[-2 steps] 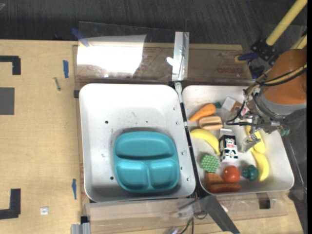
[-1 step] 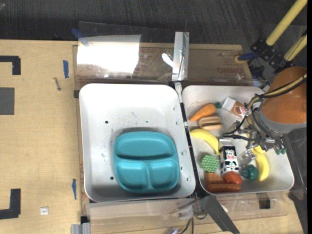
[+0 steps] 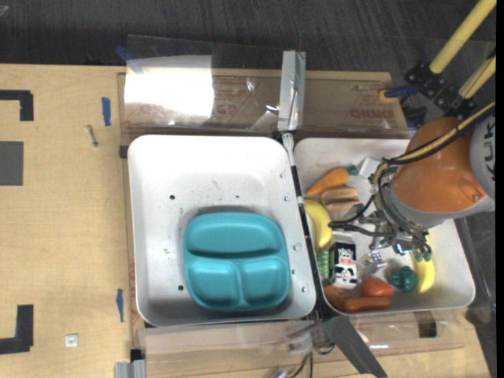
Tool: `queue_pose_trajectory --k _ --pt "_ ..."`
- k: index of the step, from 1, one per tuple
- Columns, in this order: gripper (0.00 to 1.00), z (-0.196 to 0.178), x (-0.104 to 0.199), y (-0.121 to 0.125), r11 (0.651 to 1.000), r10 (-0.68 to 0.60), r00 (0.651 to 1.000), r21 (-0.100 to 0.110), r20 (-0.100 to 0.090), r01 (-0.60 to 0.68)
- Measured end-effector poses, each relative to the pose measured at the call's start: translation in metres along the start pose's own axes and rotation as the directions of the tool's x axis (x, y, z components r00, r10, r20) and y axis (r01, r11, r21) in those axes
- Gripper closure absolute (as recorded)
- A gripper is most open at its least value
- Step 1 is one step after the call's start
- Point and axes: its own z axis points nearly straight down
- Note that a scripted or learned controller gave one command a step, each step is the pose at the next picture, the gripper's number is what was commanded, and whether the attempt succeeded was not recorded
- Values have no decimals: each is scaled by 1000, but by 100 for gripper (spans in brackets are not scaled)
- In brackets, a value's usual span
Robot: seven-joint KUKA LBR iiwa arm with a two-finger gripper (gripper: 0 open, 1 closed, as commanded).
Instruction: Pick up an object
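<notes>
Over the right bin (image 3: 465, 286), the gripper (image 3: 383, 246) hangs low among cluttered toys; its state cannot be told. Beneath lie a cow-print carton (image 3: 344, 262), banana (image 3: 318, 220), and red pepper (image 3: 375, 287): likely candidates. Teal tray (image 3: 235, 260) occupies the left bin (image 3: 153, 179).

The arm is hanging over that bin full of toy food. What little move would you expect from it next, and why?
Probably a short, straight descent. The gripper hovers over the right bin, above a cluster of a small milk carton, a red pepper and a green piece. Nothing visibly sits between its fingers, so it needs to get lower first.
</notes>
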Motion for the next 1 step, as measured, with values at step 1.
queue_pose_trajectory --k 1 --pt "100 -10 -4 -1 1000 -1 1000 3 8 1"
